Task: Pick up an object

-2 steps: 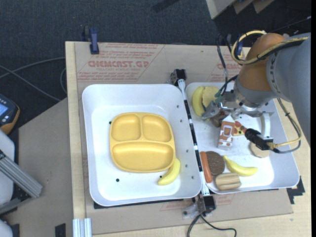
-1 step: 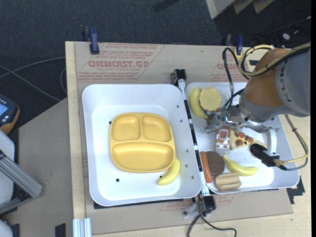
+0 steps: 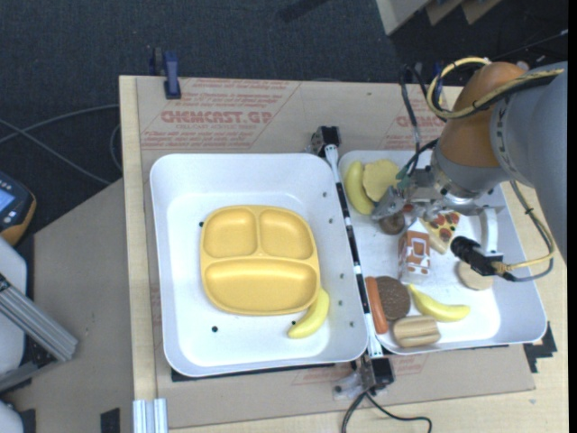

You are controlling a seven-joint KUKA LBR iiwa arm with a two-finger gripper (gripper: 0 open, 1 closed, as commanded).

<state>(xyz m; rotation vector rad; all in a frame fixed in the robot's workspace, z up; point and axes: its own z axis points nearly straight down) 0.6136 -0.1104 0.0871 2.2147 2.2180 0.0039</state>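
My gripper (image 3: 402, 204) reaches down into the right bin (image 3: 518, 309) near its upper left part. It hangs just over a small brown piece (image 3: 392, 225), beside a yellow-green banana (image 3: 358, 188) and a yellow wedge (image 3: 381, 177). Below it lie a white and orange carton (image 3: 415, 253) and a red and white piece (image 3: 443, 227). Further down are a brown patty (image 3: 393, 295), a red sausage (image 3: 374, 306), a yellow banana (image 3: 440, 307) and a tan bun (image 3: 415, 332). A beige round piece (image 3: 474, 276) lies on the right under the arm's cable.
The left bin (image 3: 176, 242) holds a yellow divided plate (image 3: 260, 260) and a yellow banana (image 3: 310, 317) at the plate's lower right. The grey arm with its orange band (image 3: 478, 120) covers the right bin's upper right. A black clip (image 3: 325, 139) sits between the bins' top edges.
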